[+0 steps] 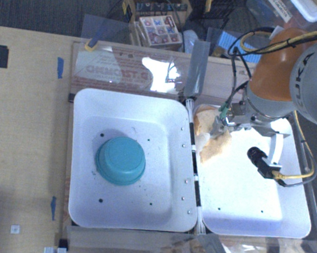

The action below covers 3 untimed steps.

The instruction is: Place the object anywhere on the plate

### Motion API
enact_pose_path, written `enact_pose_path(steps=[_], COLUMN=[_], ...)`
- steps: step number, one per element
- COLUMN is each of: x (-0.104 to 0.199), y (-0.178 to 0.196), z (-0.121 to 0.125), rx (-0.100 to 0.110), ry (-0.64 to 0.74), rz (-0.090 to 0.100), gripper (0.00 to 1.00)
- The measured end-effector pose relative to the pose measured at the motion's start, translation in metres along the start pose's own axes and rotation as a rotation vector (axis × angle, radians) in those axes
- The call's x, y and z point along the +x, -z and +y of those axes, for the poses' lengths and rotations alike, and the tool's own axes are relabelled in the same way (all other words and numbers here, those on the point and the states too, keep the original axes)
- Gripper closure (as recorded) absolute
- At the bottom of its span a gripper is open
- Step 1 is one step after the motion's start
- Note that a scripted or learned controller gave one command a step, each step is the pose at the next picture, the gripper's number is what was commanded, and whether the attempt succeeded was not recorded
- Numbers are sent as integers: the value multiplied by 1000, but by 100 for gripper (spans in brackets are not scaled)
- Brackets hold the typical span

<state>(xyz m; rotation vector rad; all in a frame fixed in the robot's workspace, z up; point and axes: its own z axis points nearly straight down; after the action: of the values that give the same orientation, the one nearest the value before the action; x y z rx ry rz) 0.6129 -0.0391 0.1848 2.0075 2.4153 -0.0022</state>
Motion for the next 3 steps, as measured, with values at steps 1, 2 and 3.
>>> enact_pose_path(steps=[1,2,3], x=[0,46,93], y=[40,33,47], z=[1,15,19], rx=[-3,-1,-6], ry=[1,402,802], rz=[0,1,-1], gripper=[100,100,100])
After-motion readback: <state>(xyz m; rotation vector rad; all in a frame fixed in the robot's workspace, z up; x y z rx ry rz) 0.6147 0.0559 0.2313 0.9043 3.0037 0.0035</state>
